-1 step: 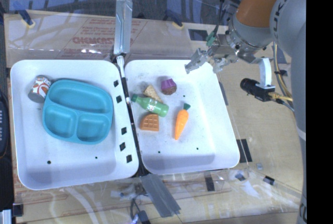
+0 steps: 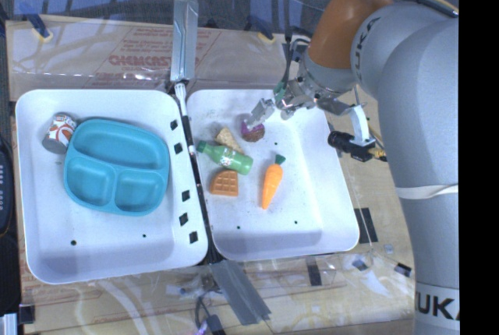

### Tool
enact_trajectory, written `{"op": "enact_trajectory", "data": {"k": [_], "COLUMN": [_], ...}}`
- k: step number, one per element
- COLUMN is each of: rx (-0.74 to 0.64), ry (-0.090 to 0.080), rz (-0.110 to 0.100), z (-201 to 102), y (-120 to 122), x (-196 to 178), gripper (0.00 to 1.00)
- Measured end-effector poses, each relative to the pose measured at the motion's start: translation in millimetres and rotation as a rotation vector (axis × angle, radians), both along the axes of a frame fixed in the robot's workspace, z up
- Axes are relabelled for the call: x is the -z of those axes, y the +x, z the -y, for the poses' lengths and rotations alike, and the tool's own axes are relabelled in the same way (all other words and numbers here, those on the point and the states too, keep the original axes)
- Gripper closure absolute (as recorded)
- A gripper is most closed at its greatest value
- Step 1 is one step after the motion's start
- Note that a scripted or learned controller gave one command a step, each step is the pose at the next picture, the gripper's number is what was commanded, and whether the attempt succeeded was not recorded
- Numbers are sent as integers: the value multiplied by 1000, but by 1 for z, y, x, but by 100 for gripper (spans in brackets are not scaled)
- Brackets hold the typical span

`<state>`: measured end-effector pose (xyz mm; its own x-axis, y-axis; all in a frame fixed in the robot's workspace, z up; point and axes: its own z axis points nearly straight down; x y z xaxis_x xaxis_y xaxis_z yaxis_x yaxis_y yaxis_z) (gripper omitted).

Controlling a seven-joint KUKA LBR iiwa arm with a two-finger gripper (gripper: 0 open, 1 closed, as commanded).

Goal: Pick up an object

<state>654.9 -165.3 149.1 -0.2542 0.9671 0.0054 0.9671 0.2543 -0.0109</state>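
The gripper (image 2: 265,109) hung over the far part of the right bin (image 2: 331,205), just above a small round purple-and-pink toy (image 2: 252,129), possibly a toy onion or fig. Whether the fingers were wide, narrow or closed on anything could not be told at this slant.

The toy looked like light, stiff moulded plastic, smooth and inclined to roll, so a grip across its widest part would probably suit best. Nearby lay a green toy bottle (image 2: 225,156), a wedge of toy bread (image 2: 226,137), a toy waffle (image 2: 224,184) and a toy carrot (image 2: 270,183), all likely light and hard.

In the left bin (image 2: 47,248), a blue divided tray (image 2: 117,166) partly hid a round orange-and-white ball (image 2: 58,130).
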Motion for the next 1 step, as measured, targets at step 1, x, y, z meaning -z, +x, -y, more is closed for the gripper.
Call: {"op": "enact_trajectory", "data": {"k": [1], "rx": [-5], "ry": [-2], "rz": [9], "z": [-1], "y": [3], "x": [-16], "gripper": [100]}}
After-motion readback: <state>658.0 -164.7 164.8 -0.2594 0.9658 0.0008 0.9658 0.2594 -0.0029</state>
